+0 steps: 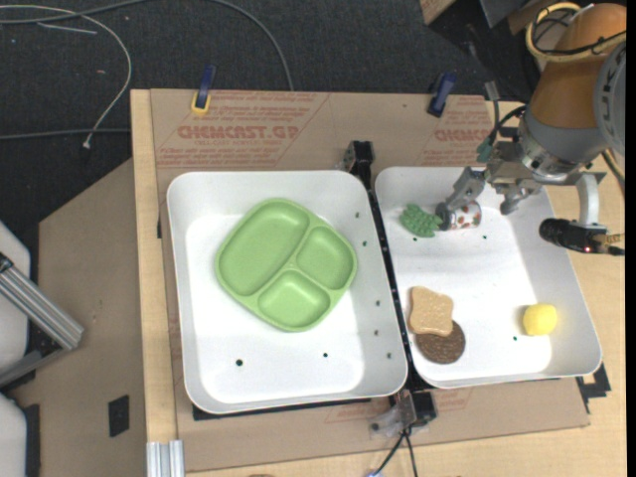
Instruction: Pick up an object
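The arm reaches in over the right bin [556, 266], and the gripper [463, 210] sits low at the bin's far end, directly above a small white-and-red object [465, 218], with a green toy [420, 221] just beside it to the left. The step in hand appears to be closing on that small object. To do it well, the fingers should straddle the object squarely, clear of the green toy, and reach the bin floor before squeezing. The fingers look slightly spread around the object, touching or nearly touching it; a firm pinch cannot be confirmed. A slice of bread [430, 311], a brown disc [441, 345] and a yellow ball [540, 319] lie well apart; the left bin [199, 266] holds a green divided plate [286, 263]
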`<control>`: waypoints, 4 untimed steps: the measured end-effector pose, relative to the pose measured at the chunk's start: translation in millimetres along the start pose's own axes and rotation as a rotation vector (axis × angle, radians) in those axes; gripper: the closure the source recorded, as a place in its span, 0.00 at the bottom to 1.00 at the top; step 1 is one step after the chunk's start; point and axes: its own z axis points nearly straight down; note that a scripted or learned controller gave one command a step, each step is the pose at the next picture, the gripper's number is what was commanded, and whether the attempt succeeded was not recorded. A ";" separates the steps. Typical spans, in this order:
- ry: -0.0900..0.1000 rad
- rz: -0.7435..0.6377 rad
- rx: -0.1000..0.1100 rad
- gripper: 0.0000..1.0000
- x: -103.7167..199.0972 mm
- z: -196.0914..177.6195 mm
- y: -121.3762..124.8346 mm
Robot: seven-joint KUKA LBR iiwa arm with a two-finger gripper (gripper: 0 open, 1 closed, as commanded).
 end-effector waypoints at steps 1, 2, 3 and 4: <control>-0.002 -0.003 -0.015 0.00 0.2 -9.3 3.1; -0.001 -0.003 -0.012 0.00 0.2 47.2 -4.7; -0.001 -0.003 -0.011 0.00 1.0 99.3 -4.3; -0.001 -0.003 -0.017 1.00 0.9 85.1 -2.9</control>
